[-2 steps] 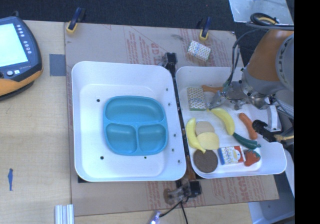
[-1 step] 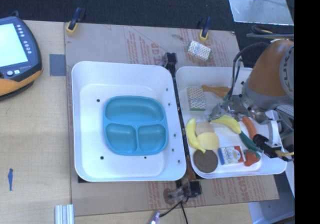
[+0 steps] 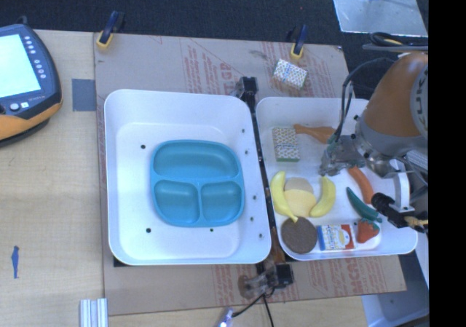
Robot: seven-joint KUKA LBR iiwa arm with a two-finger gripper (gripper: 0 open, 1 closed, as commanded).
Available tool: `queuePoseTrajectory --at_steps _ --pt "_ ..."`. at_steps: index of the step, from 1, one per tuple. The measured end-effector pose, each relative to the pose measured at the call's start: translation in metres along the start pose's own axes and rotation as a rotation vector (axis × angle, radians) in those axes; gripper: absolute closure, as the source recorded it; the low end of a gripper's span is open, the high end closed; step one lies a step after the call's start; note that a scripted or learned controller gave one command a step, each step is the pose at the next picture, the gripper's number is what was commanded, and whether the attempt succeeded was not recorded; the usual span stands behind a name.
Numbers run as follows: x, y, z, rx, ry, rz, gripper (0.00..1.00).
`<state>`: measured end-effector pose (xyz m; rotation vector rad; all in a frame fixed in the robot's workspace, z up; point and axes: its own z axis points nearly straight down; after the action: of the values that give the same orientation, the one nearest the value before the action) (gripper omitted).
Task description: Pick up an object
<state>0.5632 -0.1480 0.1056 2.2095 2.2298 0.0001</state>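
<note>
Arm: the grey arm (image 3: 397, 103) with its orange band reaches in from the right and bends down over the right bin (image 3: 291, 111).
Pincer: the pincer (image 3: 333, 162) hangs low in the upper middle of the right bin, its dark fingers pointing down toward the bin floor. How far apart the fingers stand cannot be told from this slant, and nothing can be seen gripped between them.
Near the pincer: an orange carrot-shaped piece (image 3: 314, 132) lies just up and left of it; a yellow banana (image 3: 324, 198) curves just below it; a second orange piece (image 3: 360, 183) lies to its right, partly under the wrist.
Right bin, left part: a pale patterned block (image 3: 286, 143) sits near the top; a second yellow banana (image 3: 279, 194) lies beside a cream round piece (image 3: 298, 191).
Right bin, bottom: a brown disc (image 3: 298, 235) rests at the lower edge, next to a small printed carton (image 3: 335, 237); a green pod-shaped toy (image 3: 360, 205) and a red piece (image 3: 368, 231) lie at the lower right.
Left bin: the left bin (image 3: 124, 172) holds a blue divided plate (image 3: 196, 181) lying flat at its centre.
Table: a small patterned block (image 3: 290, 73) sits on the brown cardboard sheet (image 3: 196, 63) above the right bin; a control pendant (image 3: 25, 81) with a lit screen lies on the table (image 3: 44, 202) at far left.
</note>
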Motion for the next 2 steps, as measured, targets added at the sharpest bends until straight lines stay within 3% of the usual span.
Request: queuePoseTrajectory --at_steps 1,2 --pt "0.0 0.0 0.0 0.0 -0.001 -0.001 0.0" --pt "0.021 0.074 0.004 0.002 0.002 0.006 0.0"
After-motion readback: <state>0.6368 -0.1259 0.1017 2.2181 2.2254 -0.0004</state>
